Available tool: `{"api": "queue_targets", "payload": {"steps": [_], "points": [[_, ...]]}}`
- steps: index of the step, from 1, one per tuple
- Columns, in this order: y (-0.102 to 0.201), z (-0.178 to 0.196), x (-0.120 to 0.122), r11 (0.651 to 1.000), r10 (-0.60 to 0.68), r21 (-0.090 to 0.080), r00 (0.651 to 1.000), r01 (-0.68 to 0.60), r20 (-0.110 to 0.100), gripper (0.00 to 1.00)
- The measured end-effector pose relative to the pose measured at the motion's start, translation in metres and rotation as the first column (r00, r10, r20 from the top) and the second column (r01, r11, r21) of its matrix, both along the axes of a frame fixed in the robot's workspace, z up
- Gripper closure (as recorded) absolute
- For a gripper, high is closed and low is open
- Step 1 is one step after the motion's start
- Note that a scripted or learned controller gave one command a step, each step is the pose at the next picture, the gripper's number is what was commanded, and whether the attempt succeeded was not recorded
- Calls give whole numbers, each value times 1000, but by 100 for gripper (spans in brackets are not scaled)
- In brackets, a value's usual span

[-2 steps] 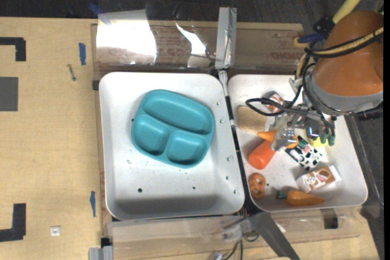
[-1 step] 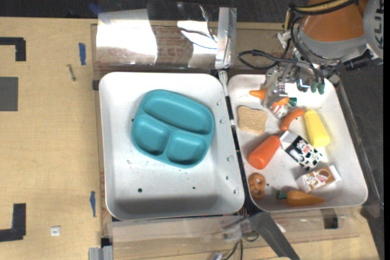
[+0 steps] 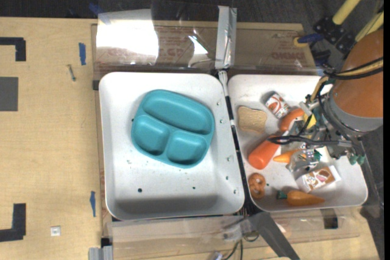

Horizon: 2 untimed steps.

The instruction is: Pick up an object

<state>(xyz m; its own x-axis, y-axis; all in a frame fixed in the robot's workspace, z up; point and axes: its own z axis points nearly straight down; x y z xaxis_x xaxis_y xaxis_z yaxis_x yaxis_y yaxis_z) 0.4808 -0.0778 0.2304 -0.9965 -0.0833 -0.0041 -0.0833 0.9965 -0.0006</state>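
Left bin [image 3: 116, 192]: white, shallow, holding one teal divided plate [image 3: 173, 127] with three compartments, lying flat near the centre, its compartments bare. Right bin [image 3: 244, 85]: white, shallow, crowded with small toy foods. Near its left wall, a tan bread slice [image 3: 252, 119] toward the back, a brown round piece [image 3: 257, 184] toward the front. Mid-bin, an orange cone-shaped piece [image 3: 264, 154], a red-and-white can [image 3: 276, 104] behind it. Along the front wall, a carrot [image 3: 301, 197] lying lengthwise with its green end leftward. Just behind it, a white packet with a red label [image 3: 318, 178]. Gripper [image 3: 306, 142] low over the middle of this bin amid cables, between the can and the packet; fingers' spread impossible to tell; nothing visibly pinched.
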Motion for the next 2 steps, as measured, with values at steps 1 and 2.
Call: {"api": "queue_targets", "payload": {"steps": [1, 2], "points": [[10, -28, 42, 995, -104, 2, 995, 104, 2, 100], [85, -46, 11, 1000, 24, 3, 1000, -24, -2, 100]]}}
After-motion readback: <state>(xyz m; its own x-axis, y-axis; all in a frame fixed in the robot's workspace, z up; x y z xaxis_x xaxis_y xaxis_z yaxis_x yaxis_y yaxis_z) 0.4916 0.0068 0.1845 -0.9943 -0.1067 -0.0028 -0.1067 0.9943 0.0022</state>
